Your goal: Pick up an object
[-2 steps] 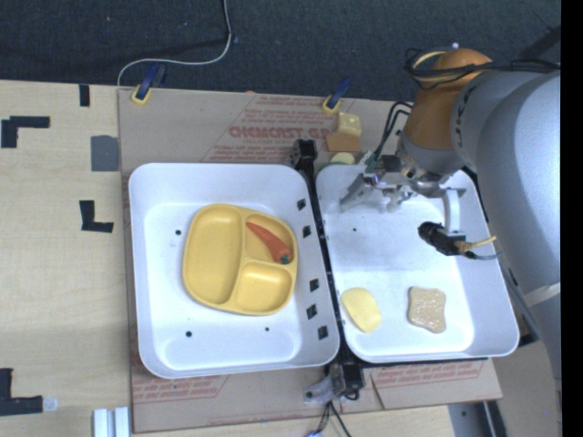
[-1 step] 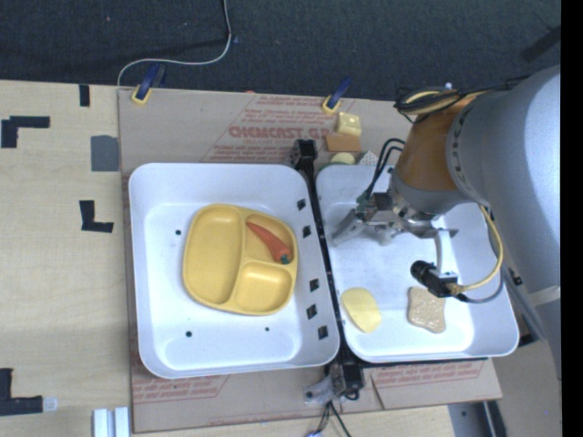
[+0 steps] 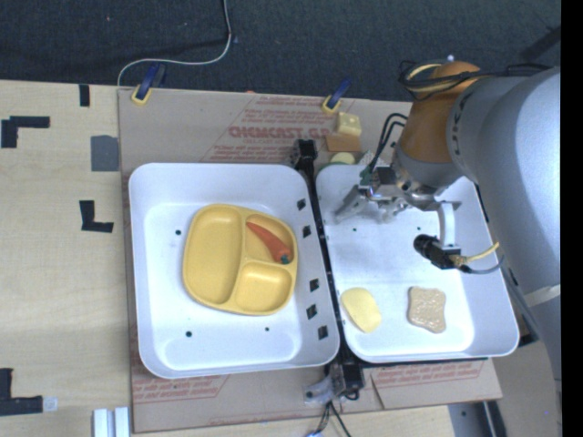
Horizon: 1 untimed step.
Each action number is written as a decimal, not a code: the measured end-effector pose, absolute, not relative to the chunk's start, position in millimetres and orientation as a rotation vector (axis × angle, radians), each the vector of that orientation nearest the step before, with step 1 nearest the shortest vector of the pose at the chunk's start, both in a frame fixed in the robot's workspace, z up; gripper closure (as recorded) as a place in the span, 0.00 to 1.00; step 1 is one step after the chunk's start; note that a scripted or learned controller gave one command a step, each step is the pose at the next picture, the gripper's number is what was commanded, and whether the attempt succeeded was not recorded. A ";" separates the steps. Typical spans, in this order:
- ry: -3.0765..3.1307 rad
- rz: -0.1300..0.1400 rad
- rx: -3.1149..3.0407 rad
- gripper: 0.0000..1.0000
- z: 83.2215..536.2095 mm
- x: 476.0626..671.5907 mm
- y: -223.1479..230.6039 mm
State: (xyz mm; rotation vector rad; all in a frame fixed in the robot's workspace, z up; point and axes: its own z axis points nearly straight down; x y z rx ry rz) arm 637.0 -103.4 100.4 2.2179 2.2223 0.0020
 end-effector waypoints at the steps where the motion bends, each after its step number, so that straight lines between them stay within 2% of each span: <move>1: 2.224 0.001 2.218 0.00 83.3 669.2 -101.0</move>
